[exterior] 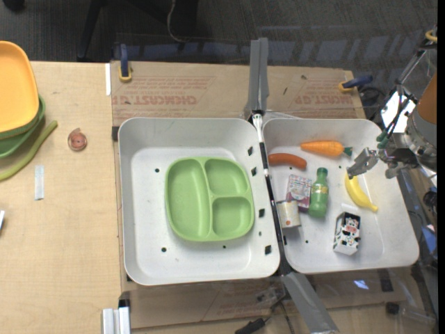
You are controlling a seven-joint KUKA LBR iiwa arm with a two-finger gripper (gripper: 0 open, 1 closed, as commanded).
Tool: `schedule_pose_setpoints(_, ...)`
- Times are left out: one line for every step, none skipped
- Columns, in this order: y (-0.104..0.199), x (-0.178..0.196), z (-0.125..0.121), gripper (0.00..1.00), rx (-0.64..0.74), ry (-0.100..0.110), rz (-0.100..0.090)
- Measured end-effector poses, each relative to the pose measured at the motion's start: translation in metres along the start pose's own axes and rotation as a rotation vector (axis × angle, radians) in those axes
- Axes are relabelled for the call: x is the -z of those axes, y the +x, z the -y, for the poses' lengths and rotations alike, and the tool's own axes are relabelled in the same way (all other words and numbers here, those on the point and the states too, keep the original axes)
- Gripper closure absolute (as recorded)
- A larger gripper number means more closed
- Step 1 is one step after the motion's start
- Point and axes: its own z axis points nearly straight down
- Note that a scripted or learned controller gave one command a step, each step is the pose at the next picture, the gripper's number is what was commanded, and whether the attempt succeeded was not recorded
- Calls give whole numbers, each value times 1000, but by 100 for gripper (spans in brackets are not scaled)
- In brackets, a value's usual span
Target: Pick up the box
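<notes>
White cow-patterned carton box (347, 233) upright in glossy right bin (396, 252); end effector (375, 160) state unclear.

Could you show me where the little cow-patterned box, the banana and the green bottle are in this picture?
Cow-patterned box (347, 233): camera view, middle of its black-and-white front face.
Banana (359, 191): camera view, middle of its curved yellow body.
Green bottle (319, 194): camera view, middle of its body, below the cap.

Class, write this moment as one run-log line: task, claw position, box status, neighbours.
task: pick up box | claw: above right bin's far right side, beside banana | box: on bin floor, ungrasped | neighbours: green bottle, carrot
</notes>
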Motion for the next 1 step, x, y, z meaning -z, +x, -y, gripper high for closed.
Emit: schedule_pose_setpoints(38,0,-72,0,-2,-1,1)
